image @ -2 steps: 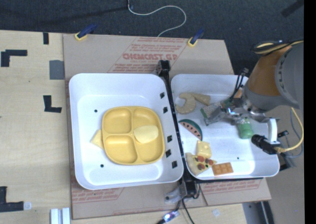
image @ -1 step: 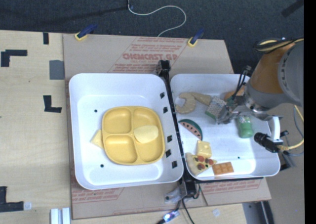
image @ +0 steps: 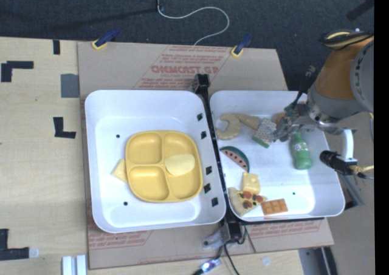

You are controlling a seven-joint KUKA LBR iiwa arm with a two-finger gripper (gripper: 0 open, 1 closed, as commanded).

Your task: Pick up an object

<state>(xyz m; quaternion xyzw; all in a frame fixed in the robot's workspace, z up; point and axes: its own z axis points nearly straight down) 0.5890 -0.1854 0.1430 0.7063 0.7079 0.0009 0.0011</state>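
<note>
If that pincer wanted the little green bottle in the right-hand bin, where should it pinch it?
Probably across the middle of the green bottle, coming straight down from above. It lies flat with its length running up and down the view, so the two long sides are free. The pincer hangs just beside its top end.

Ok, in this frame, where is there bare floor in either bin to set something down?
Left white bin: bare strip along the far wall, above the yellow divided plate, and the near right corner. Right white bin: open patch between the green bottle and the orange cracker. Crowded: its far side near the gripper and the watermelon slice.
</note>
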